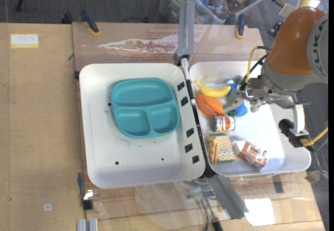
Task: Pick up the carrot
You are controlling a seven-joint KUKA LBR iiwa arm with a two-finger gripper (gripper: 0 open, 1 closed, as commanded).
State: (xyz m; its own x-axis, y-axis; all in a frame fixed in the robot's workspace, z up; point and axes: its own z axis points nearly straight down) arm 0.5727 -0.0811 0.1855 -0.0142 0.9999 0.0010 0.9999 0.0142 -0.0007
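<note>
1. Carrot (207,104) in the right bin (292,157), near the divider, lying slantwise just below the banana (214,89).
2. Claw (236,103) just right of the carrot, low over the bin, tips close to the carrot's right end.
3. Cannot tell the claw's opening; nothing seen held.
4. Below the carrot: a can (223,123), then a cracker box (220,148) and a carton (252,154).
5. Far left of the carrot, a teal plate (143,107) in the left bin (99,167).
</note>
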